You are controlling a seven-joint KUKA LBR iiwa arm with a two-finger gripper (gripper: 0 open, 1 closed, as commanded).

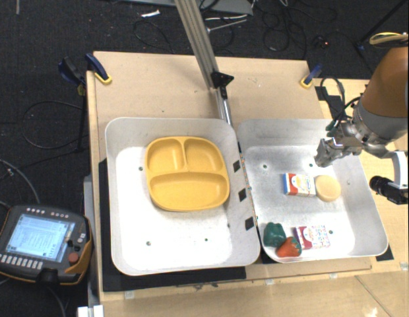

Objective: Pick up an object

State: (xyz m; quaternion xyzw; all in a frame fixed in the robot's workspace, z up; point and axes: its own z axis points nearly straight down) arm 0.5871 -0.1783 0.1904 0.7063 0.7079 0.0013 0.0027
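The jaws hang over the right bin; whether they are parted I cannot tell. At their five o'clock, the tan round block touches a small carton, so a descent could nudge both.

The arm shows at about three o'clock as a fat, rounded body with a broad orange band that has a smooth, slightly glossy curve. Below the band sits a pale grey collar, ring-shaped, narrowing toward the wrist. From there a smaller metallic grey block steps down to the pincer, a dull silver-grey piece with dark edges, too small and blurred to make out any screws or markings. Black cables loop along the upper left side of the wrist, at about ten o'clock from the collar. A black fitting with a white part juts out at the collar's five o'clock.
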